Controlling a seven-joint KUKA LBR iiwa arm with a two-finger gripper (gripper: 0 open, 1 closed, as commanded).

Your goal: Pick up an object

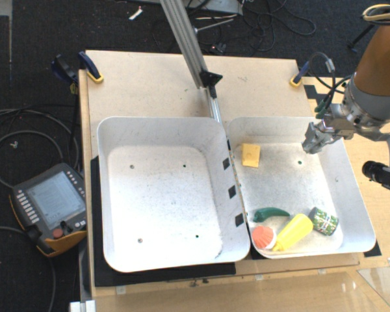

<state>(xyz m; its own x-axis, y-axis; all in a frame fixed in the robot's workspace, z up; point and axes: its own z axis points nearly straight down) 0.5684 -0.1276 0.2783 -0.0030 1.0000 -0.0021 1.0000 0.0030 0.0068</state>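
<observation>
Surroundings: dark carpeted floor with loose black cables around a pale wooden worktop (156, 83); a teach pendant (49, 207) lies on the floor left of it.
Worktop: two yellow-handled clamps sit at its far corners, and a slanted aluminium rail (185, 34) comes down to the gap between the bins.
Left bin (110, 135): white and shallow, with only dark specks on its floor; broad open room inside it.
Right bin (354, 203): touching the left bin along their shared edge, which carries small black tabs.
Yellow block (251, 155): alone in the right bin's far left part, near the shared edge, with bare floor on its other sides.
Green piece (271, 214): curved, at the right bin's near edge.
Orange-red round object (263, 237): just beside the green piece, close against the bin's near left corner.
Yellow bottle-like object (293, 231): lying tilted, touching or nearly touching the round object.
Green-and-white can (324, 221): on its side, just right of the yellow object, near the bin's near rim.
Gripper (314, 142): over the right bin's far right part, well apart from the near-edge cluster; nothing seen between the jaws, and whether they are spread or closed cannot be told.
Arm (377, 77): reaches in over the right bin's right rim.
</observation>
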